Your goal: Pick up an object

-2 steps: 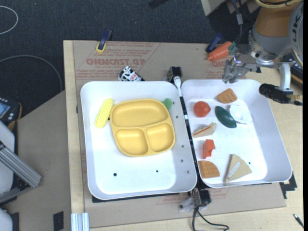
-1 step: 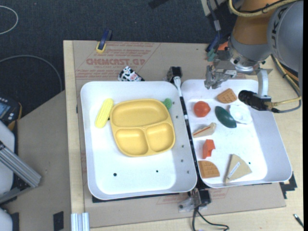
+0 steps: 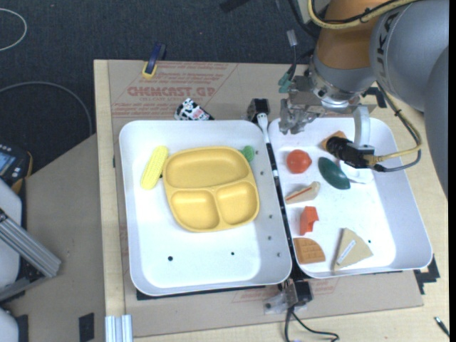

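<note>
the grey two-finger gripper [image 3: 293, 123] hangs over the back edge of the right shallow white bin [image 3: 410, 205], near the divide; whether its fingers are open or closed, i cannot tell. below it in that bin lie a round red tomato [image 3: 299, 161], a dark green oval piece [image 3: 333, 173], a sandwich wedge [image 3: 302, 192] and a red block [image 3: 308, 219]. the left white bin [image 3: 135, 212] holds a yellow divided plastic tray [image 3: 210, 187] and a yellow corn cob [image 3: 153, 167].

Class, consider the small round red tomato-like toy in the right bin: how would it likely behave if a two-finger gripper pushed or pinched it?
The small round red tomato-like toy would probably roll when nudged, being round. Its smooth-looking curve may slip from a pinch. It looks light, likely hollow plastic.
</note>
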{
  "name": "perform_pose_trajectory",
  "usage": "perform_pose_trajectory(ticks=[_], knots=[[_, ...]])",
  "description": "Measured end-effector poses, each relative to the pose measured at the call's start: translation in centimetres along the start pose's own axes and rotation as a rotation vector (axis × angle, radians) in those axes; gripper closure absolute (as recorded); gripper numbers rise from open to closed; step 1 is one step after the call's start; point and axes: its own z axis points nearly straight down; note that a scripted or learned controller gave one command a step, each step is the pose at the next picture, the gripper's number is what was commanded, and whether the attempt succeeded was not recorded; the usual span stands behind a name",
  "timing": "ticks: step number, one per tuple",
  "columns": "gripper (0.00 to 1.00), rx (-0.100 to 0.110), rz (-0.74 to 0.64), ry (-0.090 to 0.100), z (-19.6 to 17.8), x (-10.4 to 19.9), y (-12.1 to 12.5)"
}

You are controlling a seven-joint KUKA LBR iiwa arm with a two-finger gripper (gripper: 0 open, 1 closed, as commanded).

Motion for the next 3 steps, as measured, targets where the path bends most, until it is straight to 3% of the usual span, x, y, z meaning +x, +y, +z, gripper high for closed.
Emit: perform_pose_trajectory(ticks=[2,3], knots=[[1.0,0.001,0.002,-0.001,1.4,8.8,-1.1],[1.0,-0.003,0.009,-0.004,1.1,6.7,-0.7]])
